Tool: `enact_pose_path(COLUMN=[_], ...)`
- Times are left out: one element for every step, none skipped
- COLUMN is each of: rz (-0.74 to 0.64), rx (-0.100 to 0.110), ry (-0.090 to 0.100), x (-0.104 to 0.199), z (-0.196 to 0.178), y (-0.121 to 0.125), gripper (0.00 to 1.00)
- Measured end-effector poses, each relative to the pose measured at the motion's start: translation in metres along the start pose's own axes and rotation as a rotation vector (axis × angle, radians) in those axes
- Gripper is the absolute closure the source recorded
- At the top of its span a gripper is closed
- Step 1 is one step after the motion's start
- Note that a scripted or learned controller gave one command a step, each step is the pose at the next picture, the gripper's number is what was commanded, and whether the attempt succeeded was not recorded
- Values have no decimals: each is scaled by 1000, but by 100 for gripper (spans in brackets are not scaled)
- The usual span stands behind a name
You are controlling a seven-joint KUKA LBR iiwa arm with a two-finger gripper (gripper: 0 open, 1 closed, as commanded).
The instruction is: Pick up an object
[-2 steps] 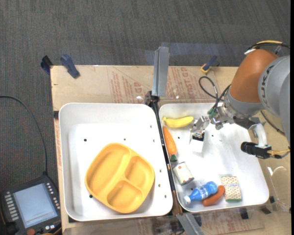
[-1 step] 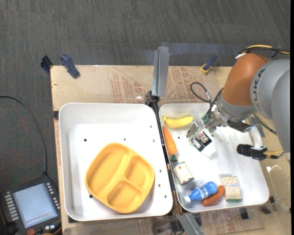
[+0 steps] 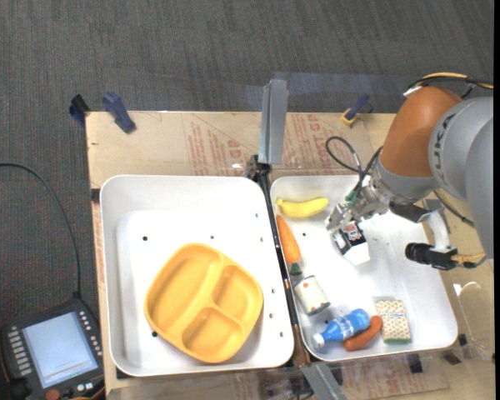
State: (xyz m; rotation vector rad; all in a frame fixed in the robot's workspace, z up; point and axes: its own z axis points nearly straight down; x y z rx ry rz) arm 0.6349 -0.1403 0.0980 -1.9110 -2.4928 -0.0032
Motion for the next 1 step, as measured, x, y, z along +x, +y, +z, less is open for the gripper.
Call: enact_pose_path(rz=[-152], rx=[4], ry=[1], x=[66], z=[-67], y=[-29], gripper=[100])
